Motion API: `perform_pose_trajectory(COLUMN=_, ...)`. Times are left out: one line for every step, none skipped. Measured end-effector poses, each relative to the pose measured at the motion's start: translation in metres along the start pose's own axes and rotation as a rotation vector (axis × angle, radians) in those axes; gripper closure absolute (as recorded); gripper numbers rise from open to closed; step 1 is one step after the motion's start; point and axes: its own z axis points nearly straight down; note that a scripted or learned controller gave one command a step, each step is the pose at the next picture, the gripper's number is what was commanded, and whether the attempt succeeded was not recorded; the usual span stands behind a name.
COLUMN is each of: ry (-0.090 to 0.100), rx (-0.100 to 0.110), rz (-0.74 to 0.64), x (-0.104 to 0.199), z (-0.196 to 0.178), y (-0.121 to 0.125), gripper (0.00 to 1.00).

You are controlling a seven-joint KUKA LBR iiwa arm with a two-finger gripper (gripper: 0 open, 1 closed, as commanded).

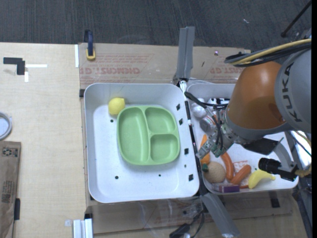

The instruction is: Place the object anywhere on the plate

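Observation:
A light green plate (147, 134) with three compartments lies in the left bin (99, 172), and nothing rests on it. A yellow lemon (116, 105) sits in that bin at the plate's upper left corner. My arm (257, 103) hangs over the right bin (282, 185), its orange band covering much of it. The gripper (212, 144) reaches down at that bin's left side, near an orange carrot piece (204, 157). Its tips are lost among wires and toy food. A beige round ball (215, 171), two orange sausages (234, 170) and a yellow banana (258, 179) lie below it.
A purple block (229, 188) lies at the right bin's front edge. A grey metal post (185, 53) rises between the bins at the back. A yellow-handled clamp (89, 46) sits on the bench behind the left bin. Tape roll (3, 127) at the far left.

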Motion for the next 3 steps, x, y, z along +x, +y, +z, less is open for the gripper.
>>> perform_pose_trajectory(ry=0.0, rx=0.002, rz=-0.111, x=-0.01, z=0.001, y=0.067, gripper=1.0)
perform_pose_trajectory(ry=-0.001, rx=0.001, rz=0.056, x=-0.01, z=-0.071, y=0.023, gripper=1.0)
perform_pose_trajectory(ry=-0.001, rx=0.002, rz=0.029, x=-0.092, z=-0.148, y=0.022, gripper=1.0)
